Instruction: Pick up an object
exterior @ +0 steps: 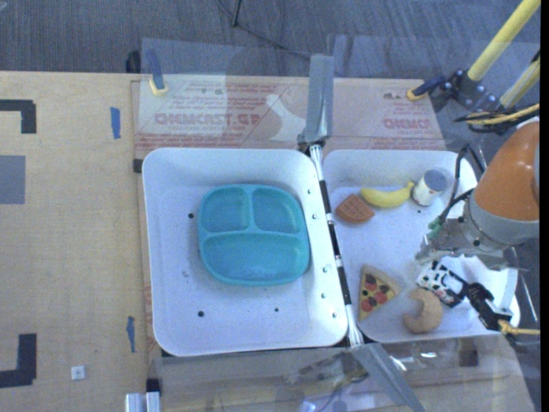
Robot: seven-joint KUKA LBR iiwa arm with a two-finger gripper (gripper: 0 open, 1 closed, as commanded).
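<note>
Left bin (pixel 163 256) holds a teal divided plate (pixel 254 234). Right of the plate, in the right bin (pixel 377 160) — waffle (pixel 354 209), banana (pixel 387 196), small cup (pixel 426 187); lower, pizza slice (pixel 376 291) and croissant (pixel 423 312). Farthest from the plate, gripper (pixel 446 269) hovers above the croissant — grip state cannot be told.

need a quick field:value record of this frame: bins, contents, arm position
left bin: holds one teal three-compartment plastic plate
right bin: yellow toy banana, brown round waffle toy, small white cup with grey top, toy pizza slice, tan croissant-shaped toy
arm: grey with orange band, over right bin's right side
gripper: above a black-and-white patterned item at the bin's right edge
grasp: nothing seen between the fingers
</note>
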